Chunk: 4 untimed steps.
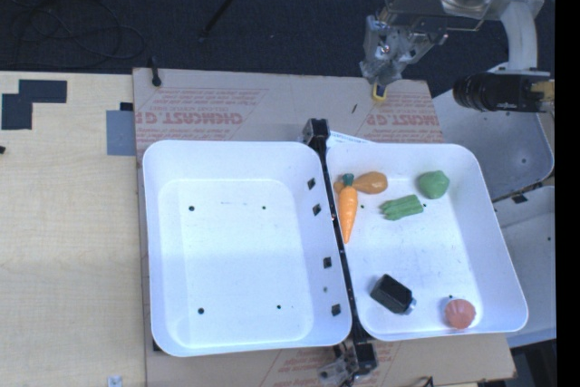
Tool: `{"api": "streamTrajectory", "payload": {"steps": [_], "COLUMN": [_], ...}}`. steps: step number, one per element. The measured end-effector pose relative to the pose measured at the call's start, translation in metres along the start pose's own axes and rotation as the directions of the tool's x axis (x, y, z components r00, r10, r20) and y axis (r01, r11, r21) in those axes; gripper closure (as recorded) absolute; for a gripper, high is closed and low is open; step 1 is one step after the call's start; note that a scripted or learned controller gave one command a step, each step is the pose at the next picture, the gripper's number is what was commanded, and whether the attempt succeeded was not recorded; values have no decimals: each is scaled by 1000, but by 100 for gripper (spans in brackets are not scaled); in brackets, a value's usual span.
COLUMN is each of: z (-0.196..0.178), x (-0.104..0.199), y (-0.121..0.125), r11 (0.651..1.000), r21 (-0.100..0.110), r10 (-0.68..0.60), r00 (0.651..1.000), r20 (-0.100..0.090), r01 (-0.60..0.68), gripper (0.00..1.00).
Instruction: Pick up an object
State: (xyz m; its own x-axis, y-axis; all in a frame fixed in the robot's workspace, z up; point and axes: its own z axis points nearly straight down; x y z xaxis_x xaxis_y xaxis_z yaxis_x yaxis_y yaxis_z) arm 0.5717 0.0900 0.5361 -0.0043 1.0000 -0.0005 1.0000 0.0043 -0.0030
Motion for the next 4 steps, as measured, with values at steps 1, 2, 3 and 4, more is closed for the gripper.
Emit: {"api": "streamTrajectory", "payload": {"steps": [1,2,3,4], "z": [-1,-1,-2,-1], "x": [58,119,152,152], "y": [30,33,74,71], "r11": [1000,1000,1000,1000], "r21": [-1,1,-3,3], "r10": [0,-1,1,2], "r00": [1000,1000,1000,1000], "r20": [0,0,0,2], "r01": [0,1,-1,-2], "gripper": [100,100,100,100]}}
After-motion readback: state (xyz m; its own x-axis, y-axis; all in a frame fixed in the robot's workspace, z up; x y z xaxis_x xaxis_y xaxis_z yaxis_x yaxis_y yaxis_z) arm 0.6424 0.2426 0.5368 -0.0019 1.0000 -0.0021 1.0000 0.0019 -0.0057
